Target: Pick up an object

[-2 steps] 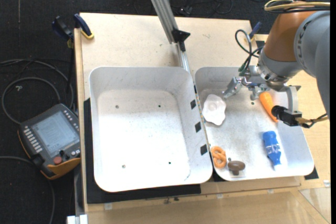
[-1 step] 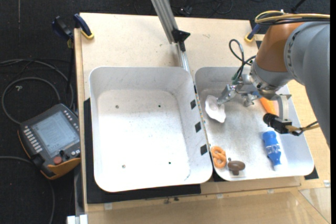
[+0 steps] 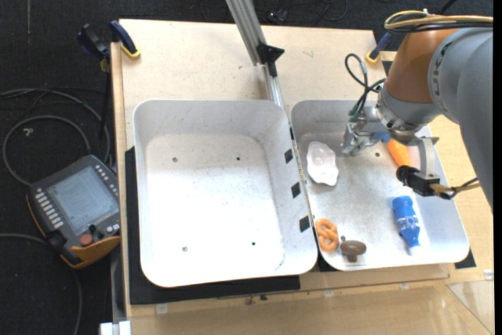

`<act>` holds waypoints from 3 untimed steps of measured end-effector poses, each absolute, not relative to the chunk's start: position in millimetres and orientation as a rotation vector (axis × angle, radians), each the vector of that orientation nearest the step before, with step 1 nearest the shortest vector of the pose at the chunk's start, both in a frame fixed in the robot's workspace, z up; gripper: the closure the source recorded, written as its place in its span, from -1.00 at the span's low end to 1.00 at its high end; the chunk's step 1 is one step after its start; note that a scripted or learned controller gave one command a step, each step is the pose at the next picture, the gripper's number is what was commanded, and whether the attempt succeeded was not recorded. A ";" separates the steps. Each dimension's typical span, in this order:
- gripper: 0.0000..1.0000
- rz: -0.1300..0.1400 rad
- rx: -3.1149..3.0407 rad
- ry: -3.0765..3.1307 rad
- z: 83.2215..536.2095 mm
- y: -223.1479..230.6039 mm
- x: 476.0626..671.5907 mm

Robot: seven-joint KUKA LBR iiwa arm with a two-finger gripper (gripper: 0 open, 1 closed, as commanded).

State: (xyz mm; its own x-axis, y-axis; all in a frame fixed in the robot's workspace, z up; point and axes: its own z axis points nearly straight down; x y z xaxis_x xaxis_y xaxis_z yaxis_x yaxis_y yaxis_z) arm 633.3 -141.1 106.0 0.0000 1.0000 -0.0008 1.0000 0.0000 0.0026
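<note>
— Where are the things to be picked, and where is the gripper?

— Everything lies in the right bin. A white crumpled lump sits near the bin's left wall; an orange pretzel and a brown mushroom-shaped piece lie just beside each other at the front; a blue bottle lies toward the right; an orange piece is partly hidden under the arm. The gripper is seen low over the back of that bin, just right of the white lump. The left bin on the worktop is not involved.

— Are the jaws apart or together?

— That cannot be told; the gripper is small and dark against the wiring. Nothing is seen between them.

— How should the step be done well?

— The white lump is judged the nearest target. The jaws should be centred over its middle before descent, since it looks soft and uneven and may slip aside if caught at an edge. The bin wall beside it should be kept clear of. A lift should be counted only once the lump is seen clamped and off the floor.
</note>
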 end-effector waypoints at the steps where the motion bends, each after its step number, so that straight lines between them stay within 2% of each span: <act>1: 1.00 0.006 2.215 2.219 170.2 -143.7 636.2; 2: 1.00 0.006 2.214 2.219 222.5 -143.7 638.0; 3: 1.00 0.002 2.213 2.230 218.5 -92.6 641.7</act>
